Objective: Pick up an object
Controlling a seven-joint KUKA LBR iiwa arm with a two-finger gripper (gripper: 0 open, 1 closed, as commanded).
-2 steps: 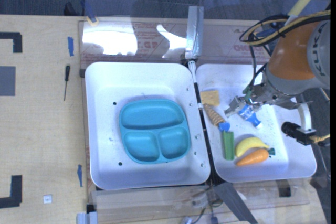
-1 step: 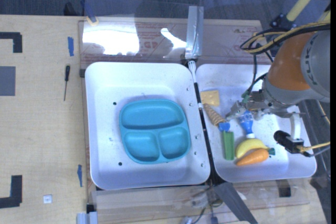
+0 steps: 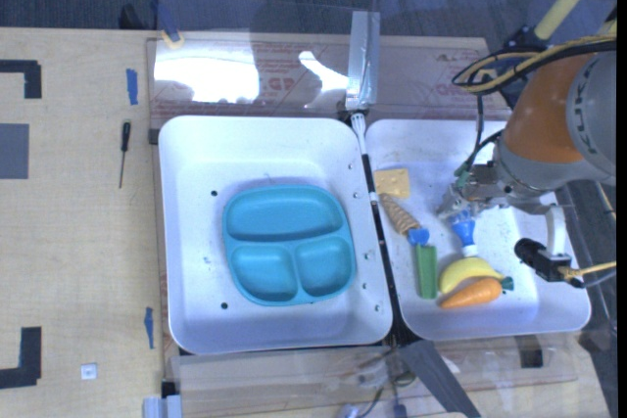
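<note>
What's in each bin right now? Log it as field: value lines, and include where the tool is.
left bin: blue three-compartment tray
right bin: cheese wedge, cone-shaped toy, green stick, lemon touching carrot
tool: above the right bin, over a small blue-and-white item
arm: enters from the view's right
grasp: none visible

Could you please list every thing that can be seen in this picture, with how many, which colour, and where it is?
bins: two, white, side by side on the bench
divided tray: one, blue, in the left bin
cheese wedge: one, yellow, upper left of the right bin
cone: one, tan, below the cheese wedge
stick: one, green, near the right bin's left wall
banana: one, yellow, lower right bin
carrot: one, orange, against the banana
screwdriver: one, dark, on the bench at left
arm: one, grey and orange, from the right
pincer: one, over the right bin
</note>
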